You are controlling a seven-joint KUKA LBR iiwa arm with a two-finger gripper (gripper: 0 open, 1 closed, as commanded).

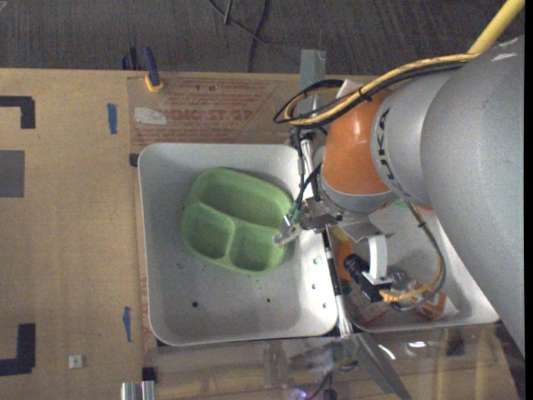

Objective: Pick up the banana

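Note:
My gripper (288, 230) hangs at the right edge of the left bin (166, 307), just over the right rim of a green divided plate (235, 219). The plate lies in the upper middle of that bin and nothing lies in its compartments. The grey arm with its orange band (354, 161) reaches in from the right and hides most of the right bin (466, 311).
A small orange-brown thing (429, 308) shows at the near side of the right bin, partly behind cables. The wall between the two bins (333, 298) runs just below the gripper. Brown cardboard (67, 223) covers the bench to the left.

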